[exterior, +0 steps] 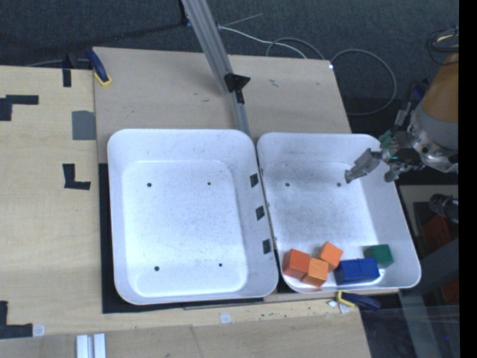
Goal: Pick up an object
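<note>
The gripper (375,162) is hanging over the upper right part of the right bin (313,149), its fingers spread apart with nothing between them. The objects are sitting bunched along the bin's near rim: three orange blocks (313,263), a blue block (356,271) just beside them, and a green block (381,254) touching the blue one's far right corner.

Judgement on the step in hand: the approach is going best if the arm is carrying the open fingers toward the near end before descending, and picking an outlying piece. The green block looks the freest (the orange ones are crowding each other, leaving little room for a finger).

All the blocks are lying well apart from the fingers, toward the near side of the bin.
</note>
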You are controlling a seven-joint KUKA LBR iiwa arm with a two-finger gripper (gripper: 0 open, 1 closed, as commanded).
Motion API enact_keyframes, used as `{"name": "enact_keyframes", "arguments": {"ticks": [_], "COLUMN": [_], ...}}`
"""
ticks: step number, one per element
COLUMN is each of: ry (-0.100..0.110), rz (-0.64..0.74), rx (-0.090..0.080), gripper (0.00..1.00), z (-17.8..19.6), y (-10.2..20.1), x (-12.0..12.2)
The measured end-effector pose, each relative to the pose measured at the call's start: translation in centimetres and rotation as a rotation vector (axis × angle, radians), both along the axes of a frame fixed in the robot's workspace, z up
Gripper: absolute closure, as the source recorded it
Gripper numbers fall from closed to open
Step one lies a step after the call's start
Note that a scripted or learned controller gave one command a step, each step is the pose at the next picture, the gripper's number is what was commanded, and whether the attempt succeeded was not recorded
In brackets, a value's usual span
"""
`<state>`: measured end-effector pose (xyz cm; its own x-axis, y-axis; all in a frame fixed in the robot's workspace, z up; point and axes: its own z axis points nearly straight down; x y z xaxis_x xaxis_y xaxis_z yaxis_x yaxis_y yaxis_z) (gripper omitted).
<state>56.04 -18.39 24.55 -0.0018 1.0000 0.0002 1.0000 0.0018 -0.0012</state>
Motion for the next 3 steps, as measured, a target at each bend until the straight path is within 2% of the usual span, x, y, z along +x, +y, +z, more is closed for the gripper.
{"name": "enact_keyframes", "arguments": {"ticks": [1, 2, 3], "ry": [-0.008, 0.0, -0.002], "rz": [0.003, 0.0, 0.0], "rx": [-0.002, -0.002, -0.002], "gripper": [0.0, 0.0, 0.0], "z": [6.1, 5.6, 5.8], "y": [2.2, 3.1, 4.0], "x": [2.6, 6.1, 9.4]}}
